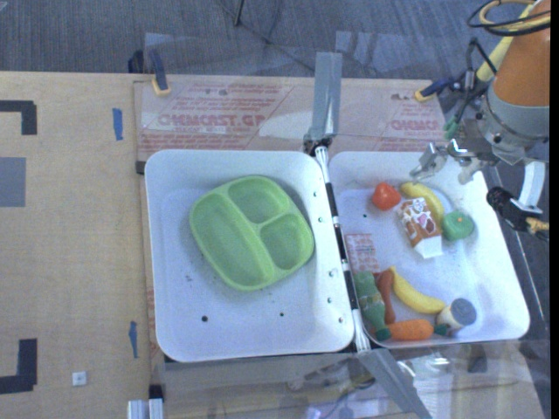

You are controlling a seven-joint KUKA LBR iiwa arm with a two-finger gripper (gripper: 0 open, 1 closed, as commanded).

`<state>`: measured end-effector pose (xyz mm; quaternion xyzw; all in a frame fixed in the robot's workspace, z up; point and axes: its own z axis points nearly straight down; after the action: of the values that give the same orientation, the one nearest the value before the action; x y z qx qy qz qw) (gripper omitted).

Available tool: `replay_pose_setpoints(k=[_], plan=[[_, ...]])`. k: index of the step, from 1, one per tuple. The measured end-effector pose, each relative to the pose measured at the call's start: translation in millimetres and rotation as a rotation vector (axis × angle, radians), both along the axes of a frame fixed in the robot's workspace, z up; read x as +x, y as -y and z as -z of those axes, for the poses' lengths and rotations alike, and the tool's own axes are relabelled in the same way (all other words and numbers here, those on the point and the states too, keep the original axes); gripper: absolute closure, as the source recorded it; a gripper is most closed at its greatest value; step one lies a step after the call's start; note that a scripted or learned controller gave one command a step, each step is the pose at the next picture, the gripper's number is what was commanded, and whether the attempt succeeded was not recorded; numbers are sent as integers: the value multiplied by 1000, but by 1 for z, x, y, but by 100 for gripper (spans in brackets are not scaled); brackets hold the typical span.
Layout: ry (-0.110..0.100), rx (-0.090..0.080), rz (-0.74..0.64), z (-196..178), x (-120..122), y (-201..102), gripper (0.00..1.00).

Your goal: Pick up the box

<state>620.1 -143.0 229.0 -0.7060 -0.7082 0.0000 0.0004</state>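
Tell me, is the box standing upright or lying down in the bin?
Lying down. The box rests flat on the floor of the right bin, its printed face turned up, between the tomato and the green ball.

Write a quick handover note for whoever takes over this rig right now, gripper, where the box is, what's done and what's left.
Gripper: above the far edge of the right bin, holding nothing; jaws unclear.
Box: lying in the right bin, between the tomato and the green ball, beside a banana.
Left bin: holds the green plate.
Done: nothing, box not picked up.
Left: descend, grasp and lift the box.
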Motion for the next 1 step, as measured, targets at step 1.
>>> replay_pose_setpoints(k=[1], plan=[[1, 0, -66, 7, -63, -6, 0]])
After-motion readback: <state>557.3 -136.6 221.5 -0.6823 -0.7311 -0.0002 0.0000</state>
